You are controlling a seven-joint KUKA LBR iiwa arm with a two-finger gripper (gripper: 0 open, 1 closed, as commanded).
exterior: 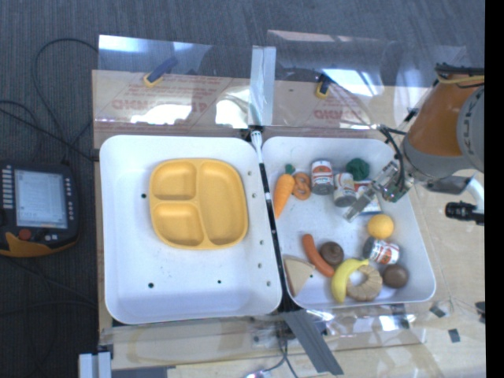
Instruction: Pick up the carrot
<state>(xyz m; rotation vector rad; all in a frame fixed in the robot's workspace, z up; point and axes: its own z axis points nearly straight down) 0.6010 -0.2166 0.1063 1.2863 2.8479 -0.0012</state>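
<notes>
Task not started as far as can be judged: carrot [281, 194] lies untouched in the right bin [421, 246], at its left wall, upper part, leafy end up; the grab and lift are both left to do.

Near edge of right bin: banana [344, 277] curled round a brown bun [365, 285], dark round thing [395, 275] beside it, tan wedge [298, 272] at the left corner. Just above: small tin w/ red label [383, 252], brown ball [331, 252], orange sausage-like stick [316, 255] slanting. Mid bin: lemon [380, 226].

Further up: gripper [367, 201] low over the bin's right half, well apart from carrot; fingers look narrow, nothing seen between them, tho hard to be sure at this size. Far row: small orange fruit [301, 186] touching carrot, can w/ red band [321, 176], another can [342, 189], green thing [358, 168].

Left bin [126, 290]: yellow divided plate [198, 203], three compartments, nothing in them.

Next move, prob: shift gripper left across the cans, then drop on carrot; the fruit crowding it could spoil the grip.
</notes>
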